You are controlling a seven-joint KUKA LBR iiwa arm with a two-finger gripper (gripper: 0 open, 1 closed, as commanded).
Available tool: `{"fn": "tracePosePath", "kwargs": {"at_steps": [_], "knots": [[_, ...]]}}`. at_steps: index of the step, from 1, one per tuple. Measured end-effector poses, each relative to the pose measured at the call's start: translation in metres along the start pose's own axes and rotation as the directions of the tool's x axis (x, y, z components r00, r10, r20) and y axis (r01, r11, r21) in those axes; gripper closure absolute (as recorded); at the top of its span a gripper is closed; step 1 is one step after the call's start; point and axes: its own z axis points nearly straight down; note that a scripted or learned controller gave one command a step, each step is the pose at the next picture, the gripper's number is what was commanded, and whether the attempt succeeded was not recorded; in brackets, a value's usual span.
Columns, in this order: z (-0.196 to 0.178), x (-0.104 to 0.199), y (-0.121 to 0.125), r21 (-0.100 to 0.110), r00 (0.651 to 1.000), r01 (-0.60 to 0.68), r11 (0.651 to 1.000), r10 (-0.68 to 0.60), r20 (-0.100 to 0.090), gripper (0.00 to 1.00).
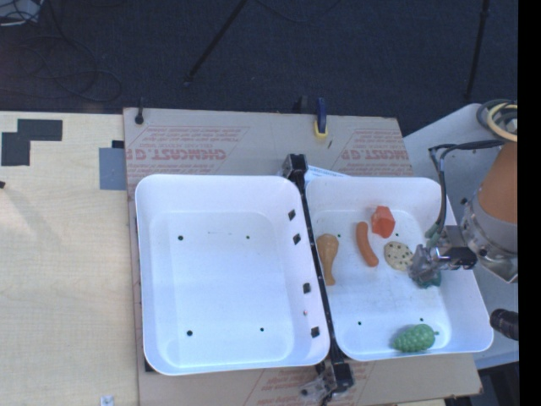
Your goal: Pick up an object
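The left bin (220, 277) is lying bare. In the right bin (397, 345), a chicken leg (327, 256), sausage (367, 244), red block (383, 222), cookie (396, 255) and green cluster (413, 338) are resting. The gripper (425, 271) is hovering beside the cookie, likely approaching; whether it is gripping, I cannot tell. Next: lowering squarely onto one object.

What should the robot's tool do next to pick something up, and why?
Probably ease a little left and down onto the round speckled piece. The tool sits low in the right bin, just beside that piece, nearer than the orange sausage or the green bumpy item.
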Motion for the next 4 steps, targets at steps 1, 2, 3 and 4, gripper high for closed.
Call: {"fn": "tracePosePath", "kwargs": {"at_steps": [1,2,3,4], "knots": [[-0.257,0.028,0.002,-0.026,1.0,0.009,1.0,-0.009,0.003,1.0],[-0.281,0.099,0.035,-0.01,1.0,0.014,1.0,-0.014,0.0,1.0],[-0.257,0.204,0.015,-0.002,1.0,0.018,1.0,-0.018,0.0,1.0],[-0.252,0.239,0.0,-0.004,1.0,0.01,1.0,-0.01,0.001,1.0]]}}
